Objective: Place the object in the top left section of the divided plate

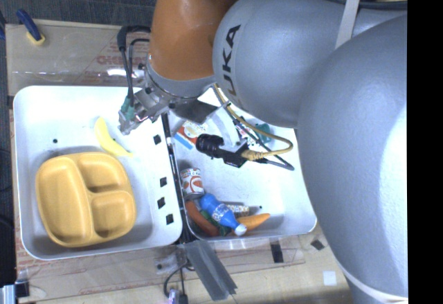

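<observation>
A yellow divided plate (84,195) lies in the left bin, toward its front left. Its top left section holds nothing. A small yellow banana-shaped object (111,138) lies on the bin floor just beyond the plate's far right corner. My gripper (130,118) hangs right over the banana's far end, close above it, under the orange wrist band. Nothing shows as held in the gripper.
The left bin's white wall (28,98) surrounds the plate. The right bin (294,188) holds a small can (192,181), a blue bottle (221,213), a carrot (255,220) and other items. The large grey arm covers the right side.
</observation>
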